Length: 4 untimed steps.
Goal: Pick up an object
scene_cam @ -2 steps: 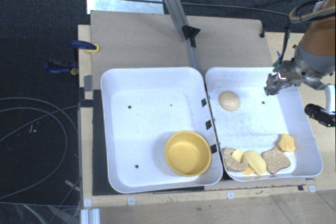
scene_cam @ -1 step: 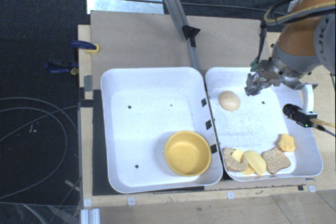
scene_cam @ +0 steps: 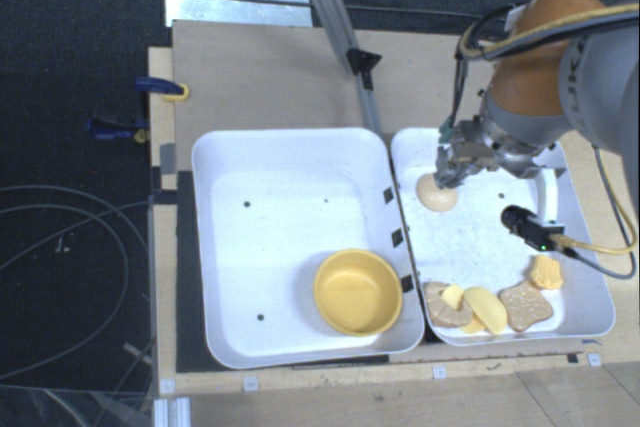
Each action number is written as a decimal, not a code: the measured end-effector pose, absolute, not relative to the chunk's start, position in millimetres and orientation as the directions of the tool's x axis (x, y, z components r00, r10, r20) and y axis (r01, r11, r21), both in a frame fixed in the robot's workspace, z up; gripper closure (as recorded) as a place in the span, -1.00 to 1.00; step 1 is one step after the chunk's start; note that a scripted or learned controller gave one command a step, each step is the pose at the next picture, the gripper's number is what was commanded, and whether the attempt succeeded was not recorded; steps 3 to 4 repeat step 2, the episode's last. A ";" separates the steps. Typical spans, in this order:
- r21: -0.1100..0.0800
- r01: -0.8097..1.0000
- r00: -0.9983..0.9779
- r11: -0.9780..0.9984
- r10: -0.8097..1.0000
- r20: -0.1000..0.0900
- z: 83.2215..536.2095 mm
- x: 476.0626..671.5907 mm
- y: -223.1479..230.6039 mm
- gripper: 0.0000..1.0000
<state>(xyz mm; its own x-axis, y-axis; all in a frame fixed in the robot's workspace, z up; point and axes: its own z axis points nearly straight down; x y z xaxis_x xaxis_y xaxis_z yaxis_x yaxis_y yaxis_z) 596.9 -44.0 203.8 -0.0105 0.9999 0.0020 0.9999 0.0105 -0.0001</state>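
We see the end effector (scene_cam: 447, 173) low over the right bin (scene_cam: 470, 245), near its upper left corner, on the grey arm (scene_cam: 590, 85) that comes in from the right. Directly under its tip lies a pale round piece (scene_cam: 436, 194), like a small bun, on the bin floor; the tip overlaps the upper edge of this piece, and we cannot tell if it touches it or if it is gripping or released. Along the lower edge of the same bin we see more food pieces together: a yellow banana-shaped piece (scene_cam: 485, 309), a brown toast slice (scene_cam: 526, 306), and a yellow wedge (scene_cam: 546, 272) a little above them. The left bin (scene_cam: 280, 205) holds a yellow bowl (scene_cam: 357, 291), upright, near its lower right corner. Both bins stand on the desk (scene_cam: 260, 75).
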 end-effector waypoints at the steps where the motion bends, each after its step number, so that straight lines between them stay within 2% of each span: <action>1: -0.001 1.000 -0.011 0.011 1.000 0.002 200.3 582.8 5.8 1.00; 2: 0.003 1.000 -0.012 0.012 1.000 0.003 218.3 576.1 62.2 1.00; 4: 0.003 1.000 -0.012 0.012 1.000 0.003 218.3 576.1 62.2 1.00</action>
